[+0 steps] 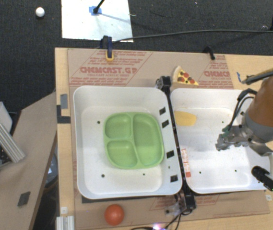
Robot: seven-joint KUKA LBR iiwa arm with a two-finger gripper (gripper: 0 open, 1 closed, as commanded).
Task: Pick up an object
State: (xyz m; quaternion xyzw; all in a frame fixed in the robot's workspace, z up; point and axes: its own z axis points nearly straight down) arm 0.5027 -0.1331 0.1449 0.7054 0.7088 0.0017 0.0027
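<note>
Single fixed camera above the counter [141, 63], looking down at a slant on two white bins side by side (left bin [86, 128], right bin [213, 181]); the arm [270, 111] enters from the frame's right, dark floor beyond.

A tan bench [141, 63] stands on dark carpet [21, 51], where a white sheet [95, 13] and small white ball [40, 12] lie.
</note>
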